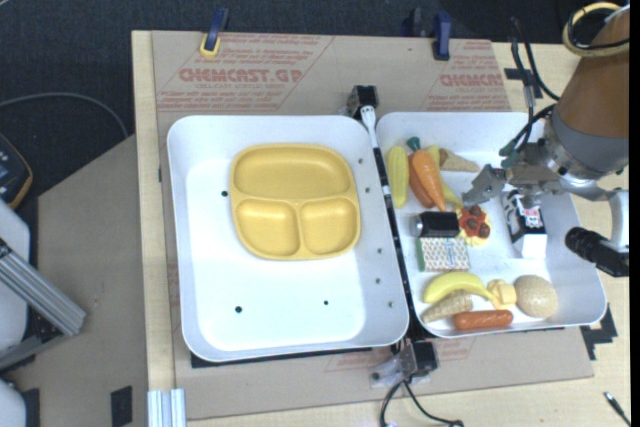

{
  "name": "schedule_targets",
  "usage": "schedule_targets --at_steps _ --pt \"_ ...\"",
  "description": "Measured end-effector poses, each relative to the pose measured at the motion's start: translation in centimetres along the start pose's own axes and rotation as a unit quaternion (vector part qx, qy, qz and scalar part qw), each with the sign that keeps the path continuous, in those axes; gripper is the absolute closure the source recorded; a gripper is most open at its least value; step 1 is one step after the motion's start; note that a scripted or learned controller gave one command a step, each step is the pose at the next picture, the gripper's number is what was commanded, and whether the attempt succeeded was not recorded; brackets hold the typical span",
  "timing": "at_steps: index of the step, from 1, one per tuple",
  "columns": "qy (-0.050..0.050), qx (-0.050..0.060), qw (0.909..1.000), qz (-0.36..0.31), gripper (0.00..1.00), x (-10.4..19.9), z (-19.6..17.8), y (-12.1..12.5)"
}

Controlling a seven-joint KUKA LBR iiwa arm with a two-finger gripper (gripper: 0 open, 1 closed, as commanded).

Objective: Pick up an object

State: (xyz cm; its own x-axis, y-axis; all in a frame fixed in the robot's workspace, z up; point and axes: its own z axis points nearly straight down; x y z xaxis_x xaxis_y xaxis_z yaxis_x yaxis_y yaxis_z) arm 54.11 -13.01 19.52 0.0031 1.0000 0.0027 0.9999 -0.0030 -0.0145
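The right bin (590, 290) holds several toy foods. A yellow corn cob (399, 177), an orange carrot (427, 179) and a tan wedge (459, 160) lie at its far left. A black block (437, 224) and a speckled white block (445, 254) sit mid-bin. A banana (455, 287), a red sausage (482, 320), a small yellow piece (503, 292) and a beige potato (535, 296) line the near side. My gripper (488, 185) hovers over the bin's middle, just above and behind a red-orange toy (475, 224). Nothing visibly hangs from it.
The left bin (200, 245) carries a yellow divided plate (295, 200). A black clip (364, 100) sits at the far end of the ridge between the bins. The arm (595, 105) reaches in over the right bin's far right corner.
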Motion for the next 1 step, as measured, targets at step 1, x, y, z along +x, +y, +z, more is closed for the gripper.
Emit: schedule_targets --at_steps 1 --pt "-0.001 -0.007 1.0 -0.002 0.0 0.02 -0.71 0.31"
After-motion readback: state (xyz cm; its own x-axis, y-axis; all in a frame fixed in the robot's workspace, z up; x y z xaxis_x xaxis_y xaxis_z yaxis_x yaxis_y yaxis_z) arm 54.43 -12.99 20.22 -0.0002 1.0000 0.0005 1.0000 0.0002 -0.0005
